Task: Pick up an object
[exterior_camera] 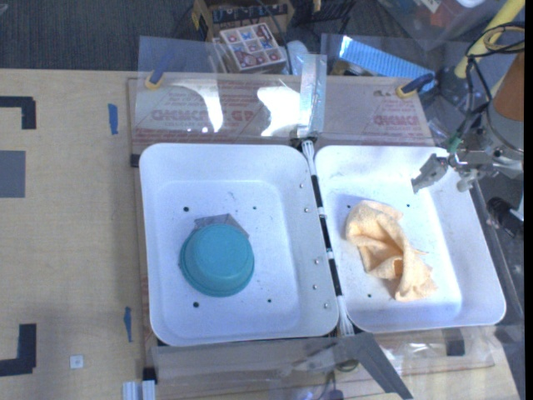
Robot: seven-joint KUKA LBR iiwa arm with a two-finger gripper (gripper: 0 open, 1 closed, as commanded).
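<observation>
The fingers (pixel 435 176) hung over the right bin (pixel 487 302), near its 1 o'clock corner, at the end of metal wrist hardware that came in from the 3 o'clock edge. One pale finger pointed down and toward 8 o'clock over the white floor of the bin; how far apart the fingers stood could not be told from this slant, and nothing could be seen between them.

A crumpled orange cloth (pixel 387 248) lay on the floor of the right bin, roughly at its centre, stretching from the middle toward 5 o'clock. It lay at about 7 o'clock from the fingers, near them but apart, with bare white bin floor showing between the cloth's upper edge and the fingertip.

In the left bin (pixel 158 173) a teal bowl (pixel 217 258) sat mouth-down a little toward 6 o'clock of that bin's centre, with a scrap of grey tape or paper (pixel 215 221) showing at its 12 o'clock edge. The bowl was well apart from the fingers, across the divide between the two bins.

Both bins rested side by side on the wooden worktop (pixel 67 223), which carried blue tape marks (pixel 112 118) at its 9 o'clock side.
</observation>
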